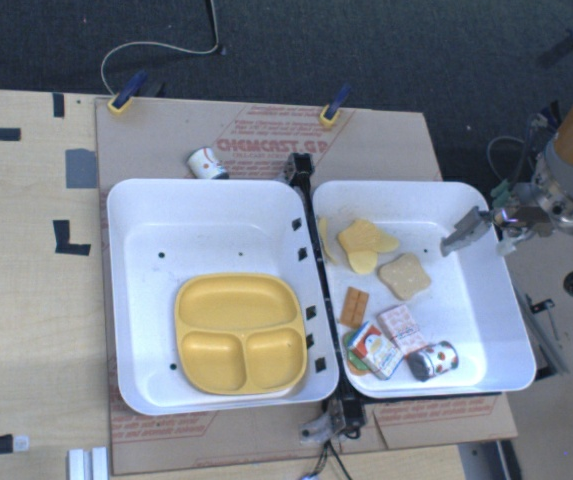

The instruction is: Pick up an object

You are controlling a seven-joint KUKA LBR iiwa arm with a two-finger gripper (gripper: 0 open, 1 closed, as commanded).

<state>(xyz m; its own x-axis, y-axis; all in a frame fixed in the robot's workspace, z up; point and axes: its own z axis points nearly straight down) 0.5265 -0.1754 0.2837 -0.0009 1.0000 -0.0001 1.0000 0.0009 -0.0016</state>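
Cardboard (266, 146) reads "CHEMCAST GP".

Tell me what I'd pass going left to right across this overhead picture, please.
Yellow divided tray → small orange cracker → tan bread slice → dark can → pincer.

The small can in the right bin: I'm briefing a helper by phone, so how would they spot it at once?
Start at the right bin, the one without the yellow tray. Go to its near corner, farthest from the clamps. The small can lies there on its side, the only dark, cylindrical item, beside flat packets.
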